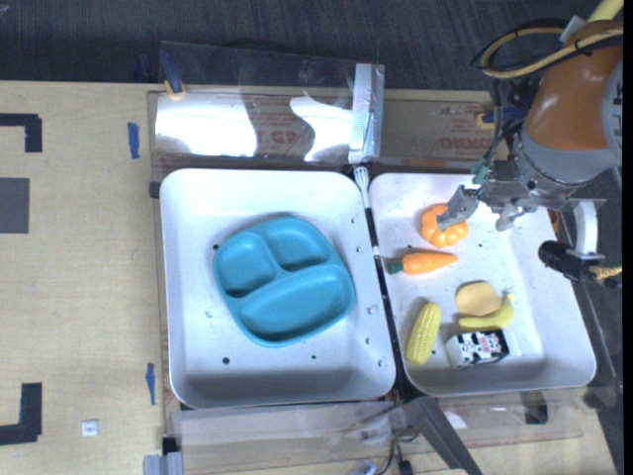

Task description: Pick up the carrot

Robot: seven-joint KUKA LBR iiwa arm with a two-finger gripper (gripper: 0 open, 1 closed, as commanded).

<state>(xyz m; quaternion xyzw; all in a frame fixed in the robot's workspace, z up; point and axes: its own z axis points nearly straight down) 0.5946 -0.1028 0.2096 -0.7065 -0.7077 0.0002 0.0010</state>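
I see the carrot (427,261) lying on its side on the floor of the right bin (554,310), near that bin's left wall, green end toward the divider and orange tip pointing right. Nothing touches it. Just above it sits a small orange pumpkin (441,226), close but apart from the carrot. The gripper (485,205) hangs over the upper part of this bin, 1 finger (459,206) reaching down right beside the pumpkin's upper right, the other finger off to the right — released, spread, with nothing between them. The grey arm with its orange band (572,107) comes in from the upper right, cables looping above it.

Lower in the same bin: a corn cob (423,332) standing slanted below the carrot, a yellow potato-like lump (477,297) resting against a banana (495,315), and a small black-and-white carton (481,346) just beneath them.

The left bin (188,265) holds 1 blue divided plate (284,278) with 3 compartments, tilted askew. Both bins rest on a pale wooden bench (69,265) marked with black tape corners; a clear plastic sheet (267,112) lies behind the left bin, and dark carpet (247,8) runs beyond.
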